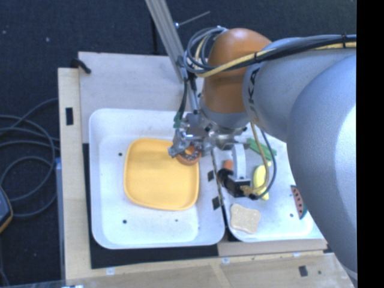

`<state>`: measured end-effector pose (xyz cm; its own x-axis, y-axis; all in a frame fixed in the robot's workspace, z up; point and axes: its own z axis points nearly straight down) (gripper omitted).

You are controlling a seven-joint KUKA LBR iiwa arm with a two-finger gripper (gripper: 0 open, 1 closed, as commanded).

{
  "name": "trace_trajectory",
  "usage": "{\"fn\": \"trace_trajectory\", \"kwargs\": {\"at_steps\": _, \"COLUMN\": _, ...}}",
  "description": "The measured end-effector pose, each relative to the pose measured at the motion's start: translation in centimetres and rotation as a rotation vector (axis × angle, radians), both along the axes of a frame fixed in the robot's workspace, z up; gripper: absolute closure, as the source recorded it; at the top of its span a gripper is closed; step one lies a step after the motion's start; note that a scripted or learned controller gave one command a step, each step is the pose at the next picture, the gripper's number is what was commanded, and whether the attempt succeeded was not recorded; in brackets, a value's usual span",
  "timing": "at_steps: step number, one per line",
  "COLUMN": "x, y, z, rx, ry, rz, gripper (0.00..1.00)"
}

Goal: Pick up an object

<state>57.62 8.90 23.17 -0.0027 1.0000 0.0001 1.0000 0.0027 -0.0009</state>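
The grey arm with the orange band [237, 59] reaches in from the right of the frame and hangs its gripper [186, 147] low over the left shallow white plastic bin [105, 221], near the middle of the picture. The gripper sits right at the upper right corner of a flat, yellow, rounded-square plastic plate [159, 176], which lies flat on that bin's floor and takes up much of it. Just beside the gripper's tip, at that same corner, there is a small orange-brown piece [192, 156]; it is too small and too hidden to say what it is or whether it rests on the plate or beside it. Whether the jaws are wide or narrow cannot be told from this angle, and nothing can be seen between them. In the right white bin [282, 228], lower right of the frame, lie a pale beige sponge-like block [245, 218], a small yellow curved thing [259, 177] and a thin green thing [266, 150], all well apart from the gripper. Both bins stand on the pale desk [120, 71]. As for progress, the approach looks done, with the gripper low at a likely target, but the plate lies flat and nothing appears raised, so the closing, the grip and the lift all seem left to do.
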Motion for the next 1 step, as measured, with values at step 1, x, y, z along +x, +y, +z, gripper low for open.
{"fn": "trace_trajectory", "kwargs": {"at_steps": 1, "x": 0.02, "y": -0.18, "z": 0.08, "rx": 0.0, "ry": -0.001, "rz": -0.003, "gripper": 0.0}}
